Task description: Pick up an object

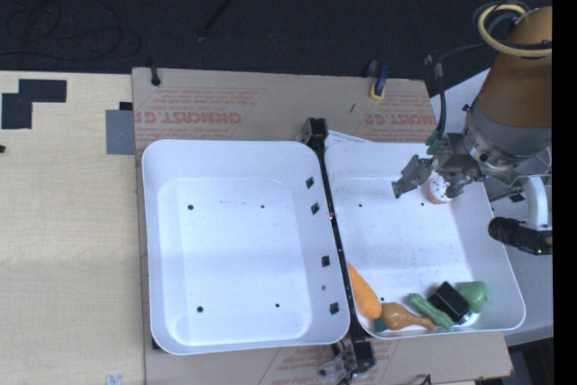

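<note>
Two white bins [234, 248] share the table [63, 239]. Over the right bin's [406, 239] far side hangs the gripper [435, 178]; spread or closed, I cannot tell. Nothing looks lifted yet: carrot [362, 288] and black block [448, 300] lie at its near edge.

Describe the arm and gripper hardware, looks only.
The arm is a thick, rounded grey body with an orange band above the wrist. A yellow cable loops beside that band. The gripper is dark grey, angular metal.
</note>
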Robot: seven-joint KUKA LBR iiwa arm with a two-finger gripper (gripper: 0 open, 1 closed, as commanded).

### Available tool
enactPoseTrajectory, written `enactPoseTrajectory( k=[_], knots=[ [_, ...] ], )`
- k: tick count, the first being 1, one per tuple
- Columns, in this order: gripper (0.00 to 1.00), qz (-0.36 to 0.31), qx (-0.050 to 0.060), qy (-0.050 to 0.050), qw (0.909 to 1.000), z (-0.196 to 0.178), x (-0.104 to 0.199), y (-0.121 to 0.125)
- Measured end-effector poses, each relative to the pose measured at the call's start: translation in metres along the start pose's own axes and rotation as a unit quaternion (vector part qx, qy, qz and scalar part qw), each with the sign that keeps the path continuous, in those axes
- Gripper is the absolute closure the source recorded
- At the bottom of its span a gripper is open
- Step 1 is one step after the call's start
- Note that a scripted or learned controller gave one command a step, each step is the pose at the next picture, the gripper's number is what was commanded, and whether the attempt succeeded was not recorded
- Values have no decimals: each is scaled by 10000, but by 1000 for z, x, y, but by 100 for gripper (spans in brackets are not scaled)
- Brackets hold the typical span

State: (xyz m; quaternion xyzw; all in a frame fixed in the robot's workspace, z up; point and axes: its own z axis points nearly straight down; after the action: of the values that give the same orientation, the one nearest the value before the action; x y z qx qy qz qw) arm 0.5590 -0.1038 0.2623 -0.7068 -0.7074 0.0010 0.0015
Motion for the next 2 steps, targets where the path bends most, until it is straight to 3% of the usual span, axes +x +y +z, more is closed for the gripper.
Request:
enactPoseTrajectory(
  k=[1, 2],
  knots=[
    [100, -1, 8, 2, 10000, -10, -1, 0],
    [100, -18, 59, 19, 10000, 80, 71, -42]
  ],
)
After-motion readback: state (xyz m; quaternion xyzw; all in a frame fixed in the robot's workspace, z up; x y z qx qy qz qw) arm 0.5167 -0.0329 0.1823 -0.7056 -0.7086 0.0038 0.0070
